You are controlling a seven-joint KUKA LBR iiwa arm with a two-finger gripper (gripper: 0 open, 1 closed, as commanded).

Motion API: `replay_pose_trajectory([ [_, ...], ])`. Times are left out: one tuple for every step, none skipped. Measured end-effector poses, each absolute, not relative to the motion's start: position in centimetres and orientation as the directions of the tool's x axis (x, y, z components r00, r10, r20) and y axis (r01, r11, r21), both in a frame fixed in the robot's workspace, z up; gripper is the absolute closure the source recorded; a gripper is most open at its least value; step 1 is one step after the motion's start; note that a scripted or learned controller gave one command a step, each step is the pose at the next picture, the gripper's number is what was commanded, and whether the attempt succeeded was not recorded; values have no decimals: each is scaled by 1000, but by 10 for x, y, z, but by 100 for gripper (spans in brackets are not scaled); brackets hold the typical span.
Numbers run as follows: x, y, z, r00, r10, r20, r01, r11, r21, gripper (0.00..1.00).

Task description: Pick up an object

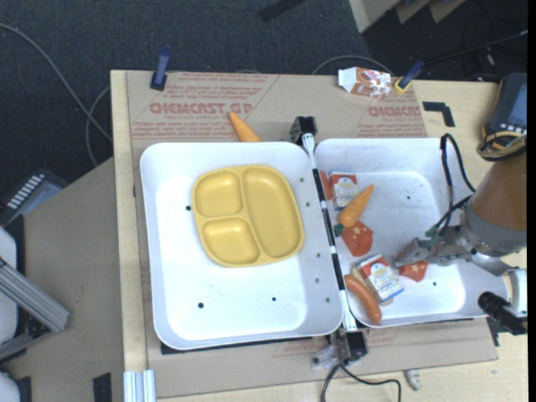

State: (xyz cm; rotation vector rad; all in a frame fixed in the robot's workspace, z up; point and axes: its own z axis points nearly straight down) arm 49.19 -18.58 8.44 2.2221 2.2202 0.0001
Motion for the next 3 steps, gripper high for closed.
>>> replay_pose_trajectory([
  [492, -186, 94, 1, 1000, -1, 1000, -1, 3, 100],
  [552, -148, 86, -2, 1000, -1, 1000, 2, 7, 100],
  [549, -55, 185, -1, 1000, 1, 1000, 1, 1, 100],
])
